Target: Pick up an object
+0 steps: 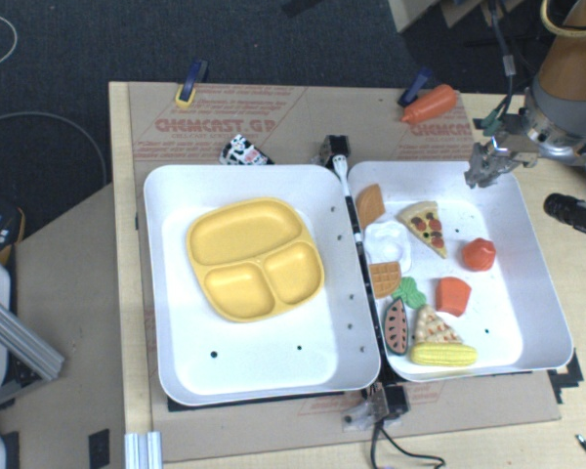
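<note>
The pincer [485,171] hangs over the right bin's [537,272] rim at about one o'clock; I cannot tell how it is set, and it carries nothing visible. Candidate objects lie below toward seven o'clock: pizza slice [425,226], tomato [479,254], corn [443,356]. It probably stands off to choose one.

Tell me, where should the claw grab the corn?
Probably across the middle of the corn, coming straight down from above. It lies flat and long near the right bin's front edge, so its narrow width suits the claw. A pizza slice touches its back side.
</note>
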Controlling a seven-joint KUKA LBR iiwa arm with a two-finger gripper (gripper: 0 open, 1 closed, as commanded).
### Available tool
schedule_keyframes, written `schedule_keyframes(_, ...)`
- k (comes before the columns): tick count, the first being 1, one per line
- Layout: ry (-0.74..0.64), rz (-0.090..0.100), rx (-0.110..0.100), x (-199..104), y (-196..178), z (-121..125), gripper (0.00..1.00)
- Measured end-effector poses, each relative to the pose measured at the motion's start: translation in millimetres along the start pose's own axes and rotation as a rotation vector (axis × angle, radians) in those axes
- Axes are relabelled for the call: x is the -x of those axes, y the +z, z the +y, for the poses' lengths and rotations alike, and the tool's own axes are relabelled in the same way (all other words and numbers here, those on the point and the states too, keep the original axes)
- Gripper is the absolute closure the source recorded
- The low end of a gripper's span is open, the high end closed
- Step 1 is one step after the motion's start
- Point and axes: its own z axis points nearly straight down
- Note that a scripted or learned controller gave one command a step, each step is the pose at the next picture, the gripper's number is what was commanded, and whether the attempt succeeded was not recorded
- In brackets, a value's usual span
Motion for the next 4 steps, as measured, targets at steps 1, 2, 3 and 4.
schedule_keyframes(1,0.000,0.001,-0.003,0.0,-2.0,0.7,1.00)
schedule_keyframes(2,-0.004,0.005,-0.010,-48.6,-12.7,-26.6,1.00)
schedule_keyframes(3,-0.004,0.005,-0.013,-95.2,1.6,-53.4,1.00)
schedule_keyframes(4,-0.003,0.005,-0.012,-135.9,-5.8,-85.2,1.00)
